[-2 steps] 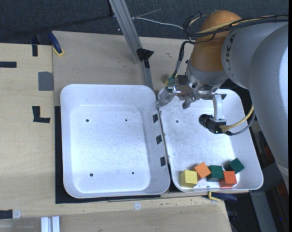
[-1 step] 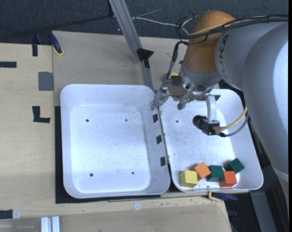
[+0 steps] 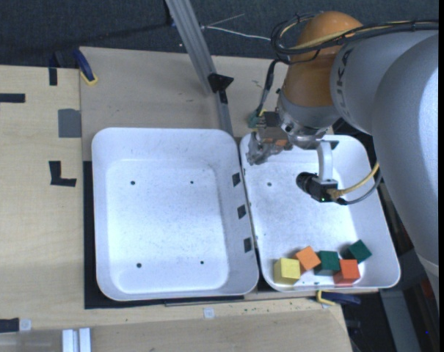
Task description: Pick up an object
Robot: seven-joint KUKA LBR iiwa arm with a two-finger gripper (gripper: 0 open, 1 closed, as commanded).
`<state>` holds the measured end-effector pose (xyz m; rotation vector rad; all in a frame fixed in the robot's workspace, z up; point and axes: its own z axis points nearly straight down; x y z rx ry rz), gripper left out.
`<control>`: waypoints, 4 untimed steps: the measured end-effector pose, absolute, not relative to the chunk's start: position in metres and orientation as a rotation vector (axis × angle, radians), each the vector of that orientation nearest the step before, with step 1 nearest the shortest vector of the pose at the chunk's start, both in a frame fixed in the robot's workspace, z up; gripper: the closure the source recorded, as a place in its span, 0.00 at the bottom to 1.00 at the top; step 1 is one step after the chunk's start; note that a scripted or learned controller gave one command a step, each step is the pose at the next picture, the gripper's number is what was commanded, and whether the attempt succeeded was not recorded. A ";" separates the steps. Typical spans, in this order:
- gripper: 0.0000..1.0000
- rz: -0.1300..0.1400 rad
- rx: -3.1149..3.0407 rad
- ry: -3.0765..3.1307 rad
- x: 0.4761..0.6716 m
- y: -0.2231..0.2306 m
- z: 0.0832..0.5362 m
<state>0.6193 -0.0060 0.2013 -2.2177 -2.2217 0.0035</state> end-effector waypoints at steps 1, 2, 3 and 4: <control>0.00 0.004 -2.218 -2.221 0.619 -0.006 0.201; 0.00 0.005 -2.218 -2.221 0.619 -0.006 0.201; 0.00 0.007 -2.225 -2.217 0.616 -0.053 0.191; 0.00 -0.002 -2.209 -2.232 0.639 0.034 0.192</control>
